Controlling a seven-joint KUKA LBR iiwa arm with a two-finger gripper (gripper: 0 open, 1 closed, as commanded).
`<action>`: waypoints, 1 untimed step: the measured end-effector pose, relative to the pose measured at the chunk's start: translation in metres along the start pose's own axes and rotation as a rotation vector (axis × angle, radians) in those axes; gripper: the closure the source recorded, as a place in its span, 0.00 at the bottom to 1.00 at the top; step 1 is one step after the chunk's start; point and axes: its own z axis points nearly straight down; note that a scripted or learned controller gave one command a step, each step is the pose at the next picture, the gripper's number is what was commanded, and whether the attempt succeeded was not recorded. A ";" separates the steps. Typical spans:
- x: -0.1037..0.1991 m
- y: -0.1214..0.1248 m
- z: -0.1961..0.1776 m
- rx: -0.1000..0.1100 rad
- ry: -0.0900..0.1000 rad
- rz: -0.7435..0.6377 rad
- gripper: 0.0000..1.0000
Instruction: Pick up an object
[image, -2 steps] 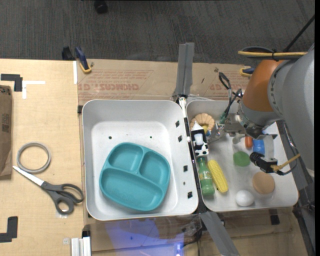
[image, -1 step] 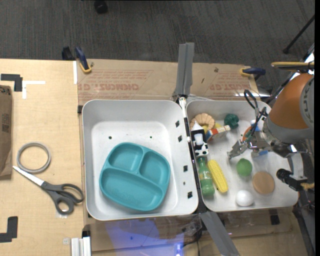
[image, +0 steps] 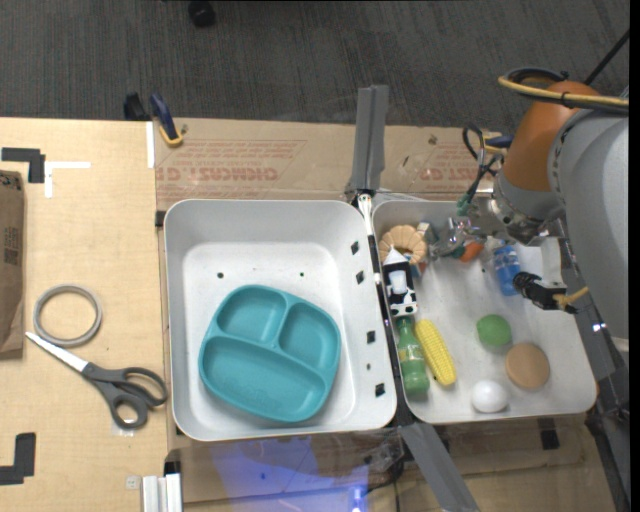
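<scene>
The arm comes in from the right and hangs over the far right corner of the right bin. Its pincer sits low near the bin's far wall, just beside a tan croissant-like piece and a small orange item. Whether the pincer is spread or pressed together I cannot tell; the tips are lost in clutter and nothing is plainly seen between them.

The right bin is crowded along its left wall: a black-and-white cow-patterned bottle, below it a green bottle, and a yellow corn cob lying just beside that, all running lengthwise near the divider. A blue object lies near the arm's wrist. Toward the near right corner sit a green ball, a brown egg-shaped thing and a white ball, close together but mostly apart. The most open floor in this bin is the middle strip between the corn and the green ball.

The left bin holds a teal divided plate, tilted toward the near side, with bare white floor along the far edge.

On the tabletop to the left lie a roll of tape and grey scissors, well apart from the bins.
</scene>
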 end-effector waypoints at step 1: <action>-0.001 -0.001 -0.010 0.006 -0.004 -0.004 1.00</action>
